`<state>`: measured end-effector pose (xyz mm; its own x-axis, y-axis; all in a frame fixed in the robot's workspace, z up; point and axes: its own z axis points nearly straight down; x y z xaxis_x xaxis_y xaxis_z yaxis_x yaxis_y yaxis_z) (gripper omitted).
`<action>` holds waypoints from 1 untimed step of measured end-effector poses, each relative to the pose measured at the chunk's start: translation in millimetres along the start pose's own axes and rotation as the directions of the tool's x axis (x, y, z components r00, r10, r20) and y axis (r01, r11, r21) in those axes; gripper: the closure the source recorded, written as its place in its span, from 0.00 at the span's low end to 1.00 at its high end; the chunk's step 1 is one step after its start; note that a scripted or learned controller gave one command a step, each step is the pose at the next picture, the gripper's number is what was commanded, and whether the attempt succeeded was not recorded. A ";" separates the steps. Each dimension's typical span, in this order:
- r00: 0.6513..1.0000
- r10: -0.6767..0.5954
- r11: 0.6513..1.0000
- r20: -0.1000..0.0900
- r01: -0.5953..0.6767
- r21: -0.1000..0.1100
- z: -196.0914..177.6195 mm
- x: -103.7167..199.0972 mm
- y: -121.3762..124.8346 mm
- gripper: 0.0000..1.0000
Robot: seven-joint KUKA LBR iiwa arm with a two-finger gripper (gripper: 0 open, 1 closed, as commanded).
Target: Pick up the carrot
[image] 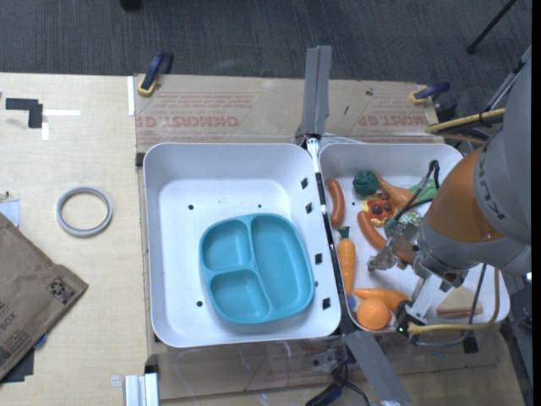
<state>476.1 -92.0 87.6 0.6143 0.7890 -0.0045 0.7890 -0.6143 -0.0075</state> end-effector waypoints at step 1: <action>1.000 -0.001 1.000 0.004 0.001 0.005 -6.3 -1.3 0.2 1.00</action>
